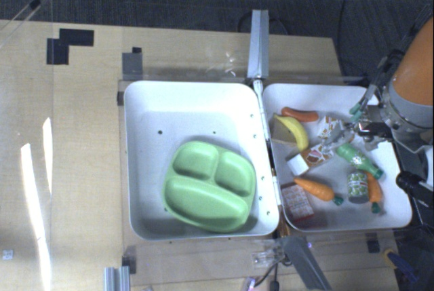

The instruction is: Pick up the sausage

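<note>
The sausage [300, 114] is a short reddish-orange link lying flat near the back wall of the right bin [339, 89], just behind a yellow banana [292, 131]. My gripper [337, 139] reaches in from the right and hangs low over the middle of that bin, above a printed snack packet [324, 142]. It is to the right of the sausage and a little nearer the front, apart from it. Nothing of the sausage is covered.
The right bin also holds a white block [297, 164], two carrots [317, 189] [374, 192], a green bottle [359, 159], a small can [357, 185] and a brown packet [297, 201]. A green divided plate [211, 185] lies in the left bin [156, 113].
</note>
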Controlling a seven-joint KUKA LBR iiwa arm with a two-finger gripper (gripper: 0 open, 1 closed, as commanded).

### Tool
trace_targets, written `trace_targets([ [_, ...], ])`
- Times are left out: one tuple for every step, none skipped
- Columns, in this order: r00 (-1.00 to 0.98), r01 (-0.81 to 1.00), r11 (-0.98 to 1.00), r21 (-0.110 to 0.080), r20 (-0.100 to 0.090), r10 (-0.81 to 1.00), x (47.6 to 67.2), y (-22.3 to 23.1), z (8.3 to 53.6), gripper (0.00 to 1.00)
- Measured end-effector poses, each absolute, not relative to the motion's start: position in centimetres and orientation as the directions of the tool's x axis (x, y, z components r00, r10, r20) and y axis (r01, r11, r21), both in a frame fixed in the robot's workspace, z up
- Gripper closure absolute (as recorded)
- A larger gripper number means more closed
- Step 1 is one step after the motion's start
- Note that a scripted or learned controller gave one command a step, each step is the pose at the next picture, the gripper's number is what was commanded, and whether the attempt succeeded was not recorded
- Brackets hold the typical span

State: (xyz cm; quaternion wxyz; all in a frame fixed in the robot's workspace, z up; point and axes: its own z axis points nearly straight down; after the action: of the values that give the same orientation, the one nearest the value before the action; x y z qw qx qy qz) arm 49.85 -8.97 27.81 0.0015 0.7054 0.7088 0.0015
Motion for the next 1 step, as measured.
trace_targets([
  [-0.006,1.0,0.006,0.01,0.0,1.0,50.03,-8.95,28.96,1.0],
])
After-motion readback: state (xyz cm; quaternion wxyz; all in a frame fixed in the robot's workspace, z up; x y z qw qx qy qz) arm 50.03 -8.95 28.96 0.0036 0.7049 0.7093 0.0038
